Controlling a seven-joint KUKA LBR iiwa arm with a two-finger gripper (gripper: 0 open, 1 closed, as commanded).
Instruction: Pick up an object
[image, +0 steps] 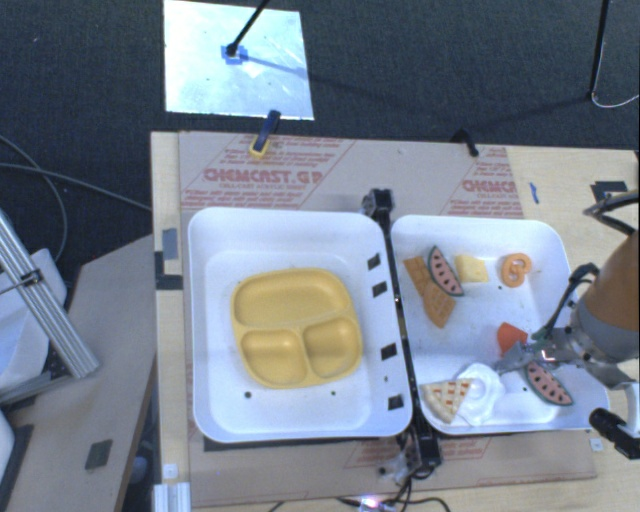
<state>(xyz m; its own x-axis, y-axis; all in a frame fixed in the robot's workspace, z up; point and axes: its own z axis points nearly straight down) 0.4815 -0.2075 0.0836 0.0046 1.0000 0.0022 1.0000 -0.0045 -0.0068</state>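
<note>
Watermelon (548, 383), a slice with a dark rind and red flesh, lies low in the right bin (470, 232) just beside the gripper (530, 355), on its lower right. We see the gripper reaching in from the right over that bin's lower half, one finger pointing left toward a white cup (483, 385); we cannot tell how far its fingers are spread, and we see nothing between them. A red piece (510, 334) sits just above the gripper's tip. The cup lies on its side near the bin's front wall, with a pizza wedge (446, 397) touching its left side. Further up the same bin we find a waffle (427, 290) with a second watermelon slice (445, 270) resting against it, a yellow block (472, 268) just right of that, and an orange pretzel (516, 269) near the far right corner. The left bin (215, 400) holds a yellow tray (296, 326) with three compartments, lying flat at its middle.
</note>
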